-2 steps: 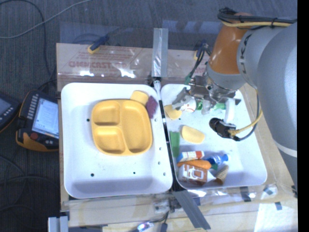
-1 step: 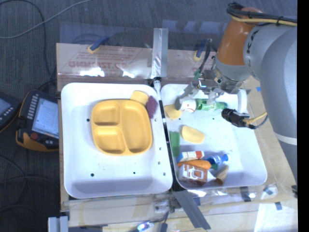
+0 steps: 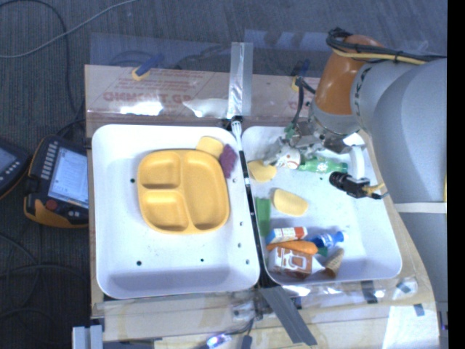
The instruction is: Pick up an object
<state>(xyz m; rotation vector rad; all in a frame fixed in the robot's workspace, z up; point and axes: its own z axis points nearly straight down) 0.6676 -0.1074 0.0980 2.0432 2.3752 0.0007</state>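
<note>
My gripper (image 3: 289, 147) hangs low over the back left part of the right bin (image 3: 378, 231). Right under it lies a small white round thing with a red mark (image 3: 291, 159); whether it touches the gripper I cannot tell. A pale green flat item (image 3: 320, 166) lies just to its right and a yellow lump (image 3: 261, 170) to its left. Nearer the front are a yellow wedge (image 3: 290, 202), a green piece (image 3: 262, 211), a small bottle with a blue cap (image 3: 305, 235) and an orange carton (image 3: 292, 259).
The left bin (image 3: 116, 267) holds a yellow divided plate (image 3: 182, 190), a yellow block (image 3: 209, 145) and a purple item (image 3: 229, 161) against the shared wall. A handheld pendant (image 3: 58, 180) lies off the bench at the left. Cardboard (image 3: 160, 89) lies behind the bins.
</note>
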